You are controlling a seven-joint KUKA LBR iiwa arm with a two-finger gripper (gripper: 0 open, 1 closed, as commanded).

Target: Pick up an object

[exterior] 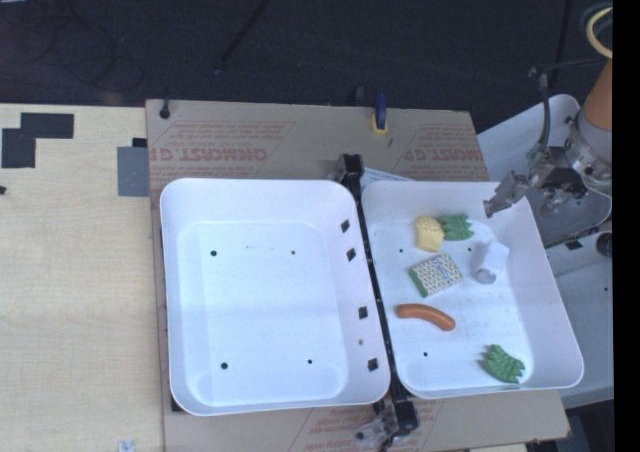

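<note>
The right bin (560, 325) holds several small objects. A yellow corn piece (429, 233) lies against a leafy green item (456, 227) near the back. A green-and-white patterned block (436, 274) sits in the middle, with a pale grey cylinder (489, 262) to its right. An orange sausage (426, 316) lies nearer the front, and another green leafy piece (502, 364) is in the front right corner. My gripper (522, 190) hangs above the bin's back right rim, apart from all the objects, with nothing seen in it.
The left bin (180, 240) stands beside the right one, joined by a black divider with clips (361, 270). Both rest on a cardboard sheet (260, 145) on the wooden bench. A blue-and-yellow clamp (380, 115) sits at the cardboard's back edge. Cables hang at the right.
</note>
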